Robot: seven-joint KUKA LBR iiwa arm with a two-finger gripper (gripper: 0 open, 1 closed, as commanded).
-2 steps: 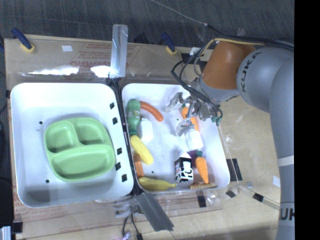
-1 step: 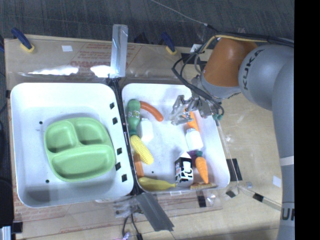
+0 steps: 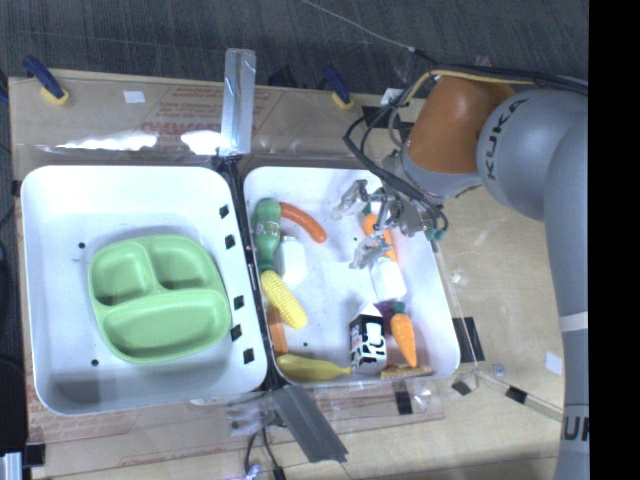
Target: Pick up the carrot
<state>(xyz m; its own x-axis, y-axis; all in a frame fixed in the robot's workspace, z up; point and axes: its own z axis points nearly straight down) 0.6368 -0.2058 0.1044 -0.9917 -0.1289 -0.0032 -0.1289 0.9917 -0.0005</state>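
A small orange carrot [image 3: 404, 338] with a green top lies near the front right corner of the right bin [image 3: 330, 178], pointing toward the front wall. My gripper [image 3: 357, 227] hovers over the far right part of that bin, well behind the carrot. Its two silver fingers [image 3: 349, 199] stand spread apart, open. A small orange piece [image 3: 386, 245] shows just beside the fingers, under the wrist; I cannot tell what it is or whether it touches them.
The right bin also holds an orange sausage-like piece [image 3: 303, 221], a green vegetable [image 3: 267, 230], corn [image 3: 283, 299], a banana [image 3: 311, 368], a white object [image 3: 388, 281] and a black-and-white carton [image 3: 370, 343] right beside the carrot. A green divided plate [image 3: 158, 298] sits in the left bin.
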